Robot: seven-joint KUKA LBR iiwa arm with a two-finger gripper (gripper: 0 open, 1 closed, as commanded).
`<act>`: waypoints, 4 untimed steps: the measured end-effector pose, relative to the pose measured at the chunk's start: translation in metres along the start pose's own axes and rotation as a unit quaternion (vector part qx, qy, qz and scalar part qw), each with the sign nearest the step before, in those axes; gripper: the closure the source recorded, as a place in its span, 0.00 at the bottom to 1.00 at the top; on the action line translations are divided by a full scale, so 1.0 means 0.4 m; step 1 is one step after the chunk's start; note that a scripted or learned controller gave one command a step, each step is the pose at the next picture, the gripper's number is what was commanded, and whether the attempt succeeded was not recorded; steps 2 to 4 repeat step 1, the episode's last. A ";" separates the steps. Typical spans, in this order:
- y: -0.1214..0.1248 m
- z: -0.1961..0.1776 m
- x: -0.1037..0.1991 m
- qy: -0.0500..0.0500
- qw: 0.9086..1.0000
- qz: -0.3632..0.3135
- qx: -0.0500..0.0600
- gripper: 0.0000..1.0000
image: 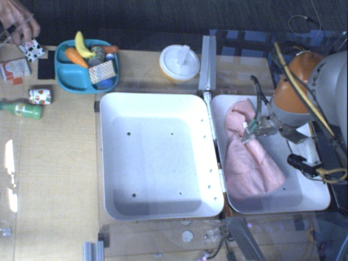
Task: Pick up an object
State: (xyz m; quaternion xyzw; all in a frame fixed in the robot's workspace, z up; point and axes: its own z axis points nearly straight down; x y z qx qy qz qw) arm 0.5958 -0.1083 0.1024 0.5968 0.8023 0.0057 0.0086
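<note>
A pink cloth (247, 159) lies crumpled along the left half of the right bin (304, 197). My gripper (250, 131) is down on the cloth's upper middle, reaching in from the right below the orange band. The fingertips press into the pink folds, and fabric bunches around them.
The left bin (157, 156) sits beside the right one, split by a metal divider. Behind the bins stand a blue tray (87, 65) of toy food and a white lidded cup (179, 62). Small items and a person's hand (16, 18) are at the far left. Cables hang at the right.
</note>
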 end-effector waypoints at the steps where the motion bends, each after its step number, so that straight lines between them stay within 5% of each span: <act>1: 0.147 -0.206 0.035 0.003 0.995 -0.103 0.007 1.00; 4: 0.147 -0.206 0.035 0.003 0.995 -0.103 0.007 1.00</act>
